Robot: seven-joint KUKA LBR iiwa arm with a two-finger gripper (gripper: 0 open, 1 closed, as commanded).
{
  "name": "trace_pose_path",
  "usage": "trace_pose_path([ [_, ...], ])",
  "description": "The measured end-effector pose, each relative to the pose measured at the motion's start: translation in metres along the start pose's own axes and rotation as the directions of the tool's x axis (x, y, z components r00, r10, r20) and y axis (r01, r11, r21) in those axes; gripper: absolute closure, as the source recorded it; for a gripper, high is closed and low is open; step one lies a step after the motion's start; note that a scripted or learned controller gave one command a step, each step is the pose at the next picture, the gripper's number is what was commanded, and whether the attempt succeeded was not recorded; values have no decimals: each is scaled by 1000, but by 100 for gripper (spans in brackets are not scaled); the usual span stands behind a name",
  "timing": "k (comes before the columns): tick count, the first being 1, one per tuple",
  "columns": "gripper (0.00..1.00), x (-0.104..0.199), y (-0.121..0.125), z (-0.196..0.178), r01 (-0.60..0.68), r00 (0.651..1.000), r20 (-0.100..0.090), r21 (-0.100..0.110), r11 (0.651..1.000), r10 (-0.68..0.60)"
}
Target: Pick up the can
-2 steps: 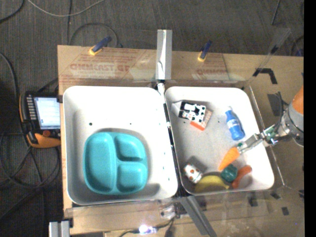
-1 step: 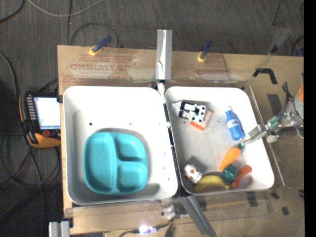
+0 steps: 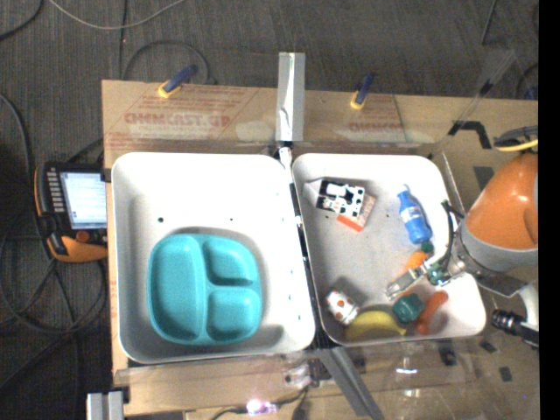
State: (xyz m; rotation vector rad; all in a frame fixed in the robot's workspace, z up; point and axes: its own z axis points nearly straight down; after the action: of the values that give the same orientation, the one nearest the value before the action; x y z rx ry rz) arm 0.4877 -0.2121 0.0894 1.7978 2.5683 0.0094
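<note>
The can [image 3: 341, 304] is small, silver with red markings, and lies near the front left of the right bin [image 3: 376, 171], touching the end of a yellow banana [image 3: 376, 325]. My gripper [image 3: 413, 278] hangs low over the right bin's front right part, to the right of the can and a little farther back, with a clear gap between them. It is just above a teal object [image 3: 407, 308] and beside a small orange piece [image 3: 420, 257]. Nothing shows held in it.
The right bin also holds a blue bottle [image 3: 414, 219], a black and white box with an orange edge [image 3: 344, 203] and an orange carrot-like item [image 3: 431, 311]. A teal divided plate [image 3: 206, 285] lies in the left bin [image 3: 131, 234].
</note>
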Motion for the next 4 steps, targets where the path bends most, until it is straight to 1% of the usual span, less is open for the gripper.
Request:
trace_pose_path([
  [1, 0, -10, -6, -92, 305, 952, -4, 8, 952, -305],
  [2, 0, -10, -4, -169, 648, 762, -3, 3, 762, -648],
  [3, 100, -9, -2, -178, 649, 761, -1, 1, 761, -649],
  [4, 0, -9, -2, -178, 649, 761, -1, 1, 761, -649],
])
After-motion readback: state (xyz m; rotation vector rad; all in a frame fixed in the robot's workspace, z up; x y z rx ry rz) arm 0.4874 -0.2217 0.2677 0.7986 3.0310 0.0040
